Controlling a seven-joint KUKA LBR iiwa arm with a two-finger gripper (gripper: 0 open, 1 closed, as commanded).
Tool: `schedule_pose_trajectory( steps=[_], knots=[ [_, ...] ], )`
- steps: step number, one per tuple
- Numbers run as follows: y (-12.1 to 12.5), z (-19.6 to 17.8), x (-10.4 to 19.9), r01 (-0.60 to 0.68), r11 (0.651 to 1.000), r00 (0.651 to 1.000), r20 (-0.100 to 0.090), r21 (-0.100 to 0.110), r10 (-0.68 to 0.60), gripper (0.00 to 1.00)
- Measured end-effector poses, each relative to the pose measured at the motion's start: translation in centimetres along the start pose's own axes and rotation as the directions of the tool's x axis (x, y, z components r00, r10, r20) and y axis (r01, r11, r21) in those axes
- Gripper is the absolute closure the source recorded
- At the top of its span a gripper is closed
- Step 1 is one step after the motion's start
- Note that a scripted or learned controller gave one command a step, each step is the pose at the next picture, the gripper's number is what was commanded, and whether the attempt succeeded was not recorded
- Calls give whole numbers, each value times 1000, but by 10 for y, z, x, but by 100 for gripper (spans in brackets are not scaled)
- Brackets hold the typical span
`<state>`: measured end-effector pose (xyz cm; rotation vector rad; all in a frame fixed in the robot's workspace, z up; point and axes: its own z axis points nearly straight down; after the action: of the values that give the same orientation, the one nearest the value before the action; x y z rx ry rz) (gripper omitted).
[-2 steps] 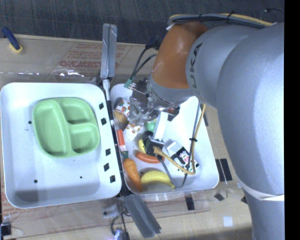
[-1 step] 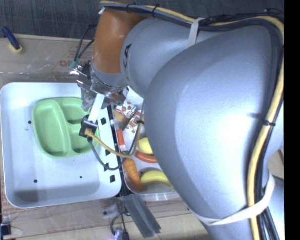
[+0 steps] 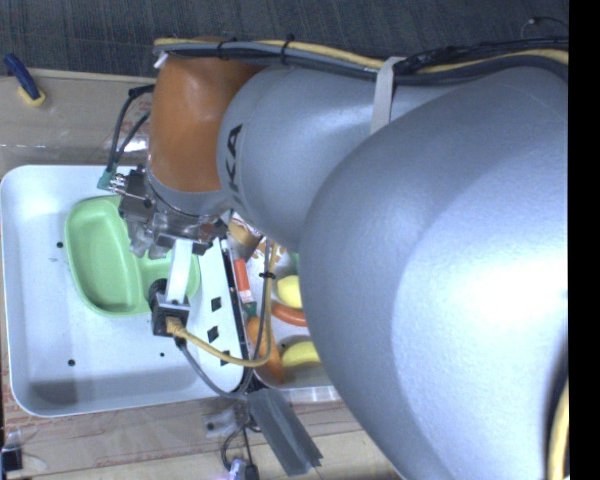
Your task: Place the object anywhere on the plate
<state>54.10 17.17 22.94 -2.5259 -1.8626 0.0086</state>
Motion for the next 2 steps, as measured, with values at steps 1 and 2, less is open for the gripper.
schedule_pose_trajectory(
  steps=[1, 2],
  knots=[
    [0, 0, 0, -1, 1000, 1000, 0, -1, 1, 0],
    [0, -9, 0, 3, 1000, 1000, 2, 2, -3, 100]
  ],
)
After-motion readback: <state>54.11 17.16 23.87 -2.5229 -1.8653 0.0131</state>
